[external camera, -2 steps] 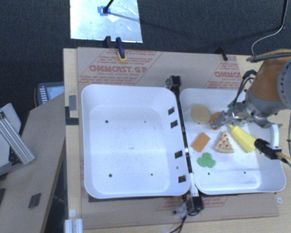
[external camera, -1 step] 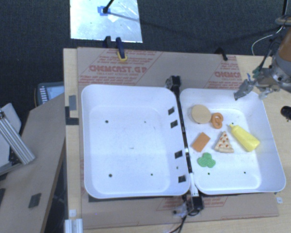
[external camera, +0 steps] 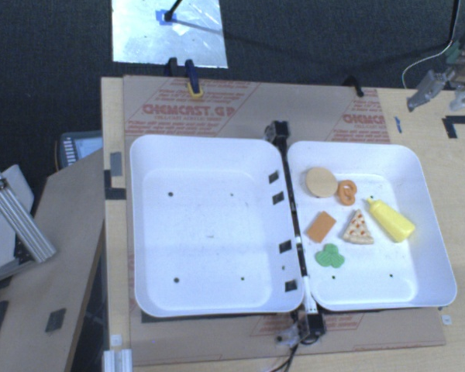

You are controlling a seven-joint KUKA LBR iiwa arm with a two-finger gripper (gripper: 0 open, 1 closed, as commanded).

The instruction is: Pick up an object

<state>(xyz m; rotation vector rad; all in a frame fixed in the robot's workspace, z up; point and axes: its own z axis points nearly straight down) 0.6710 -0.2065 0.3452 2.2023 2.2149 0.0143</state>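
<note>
The right bin (external camera: 387,285) holds several small objects in its near-left part. A tan round disc (external camera: 321,182) lies beside an orange ring (external camera: 346,191). A yellow bottle (external camera: 390,219) lies on its side to their right. Below them are an orange block (external camera: 321,226), a pizza-slice toy (external camera: 358,229) and a green clover shape (external camera: 330,256). The gripper (external camera: 442,90) hangs at the upper right, beyond the right bin's far corner and well apart from every object. Nothing shows between its tips.
The left bin (external camera: 209,231) adjoins the right one along a clipped divider (external camera: 294,231). Cardboard (external camera: 240,103) lies under both bins. A foil sheet (external camera: 169,22) and a clamp (external camera: 192,80) sit at the back. An aluminium rail (external camera: 15,215) stands at the left.
</note>
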